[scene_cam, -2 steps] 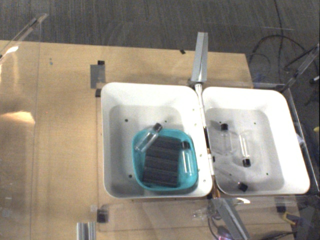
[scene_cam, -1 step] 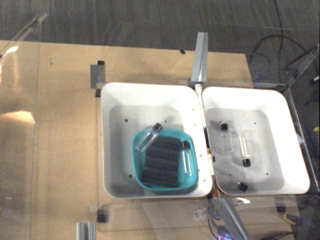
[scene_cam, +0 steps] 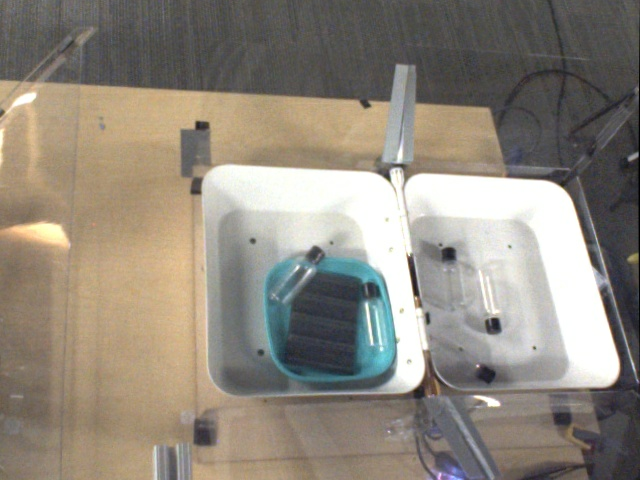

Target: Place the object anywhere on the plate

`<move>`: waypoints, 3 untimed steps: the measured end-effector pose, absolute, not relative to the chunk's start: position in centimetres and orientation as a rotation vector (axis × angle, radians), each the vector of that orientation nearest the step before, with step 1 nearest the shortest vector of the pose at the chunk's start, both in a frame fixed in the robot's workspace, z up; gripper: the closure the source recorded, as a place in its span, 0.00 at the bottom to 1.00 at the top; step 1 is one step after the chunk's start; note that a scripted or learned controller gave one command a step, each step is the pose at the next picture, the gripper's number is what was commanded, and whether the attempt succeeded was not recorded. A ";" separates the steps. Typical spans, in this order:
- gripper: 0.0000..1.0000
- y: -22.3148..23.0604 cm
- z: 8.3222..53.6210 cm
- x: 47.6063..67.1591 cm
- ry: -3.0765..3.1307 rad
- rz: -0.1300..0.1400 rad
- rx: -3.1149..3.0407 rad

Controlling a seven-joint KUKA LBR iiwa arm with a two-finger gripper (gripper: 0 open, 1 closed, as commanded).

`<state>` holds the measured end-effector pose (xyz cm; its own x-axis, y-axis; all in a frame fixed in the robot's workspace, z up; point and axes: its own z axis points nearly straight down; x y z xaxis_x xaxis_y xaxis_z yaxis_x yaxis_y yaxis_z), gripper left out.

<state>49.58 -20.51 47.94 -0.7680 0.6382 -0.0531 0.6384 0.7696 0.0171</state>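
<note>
Teal plate [scene_cam: 279, 358] sits in the front right corner of the left white bin [scene_cam: 213, 268], carrying a black ribbed block [scene_cam: 324, 324] and two clear vials with black caps, one [scene_cam: 294, 277] tilted over its back left rim and one [scene_cam: 373, 320] along its right side. Two more clear vials [scene_cam: 451, 276] [scene_cam: 488, 296] lie in the right bin [scene_cam: 592, 268] with a loose black cap [scene_cam: 485, 373] near its front wall. Both bins rest on a pale wooden worktop [scene_cam: 100, 268] — grey carpet [scene_cam: 250, 18] and dark cables [scene_cam: 560, 78] lie beyond.
</note>
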 end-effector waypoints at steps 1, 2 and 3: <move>0.00 -20.5 47.9 49.6 2.903 -0.003 1.048; 0.00 -20.4 43.8 56.7 3.058 -0.002 0.656; 1.00 -20.3 45.2 56.9 3.045 -0.005 0.646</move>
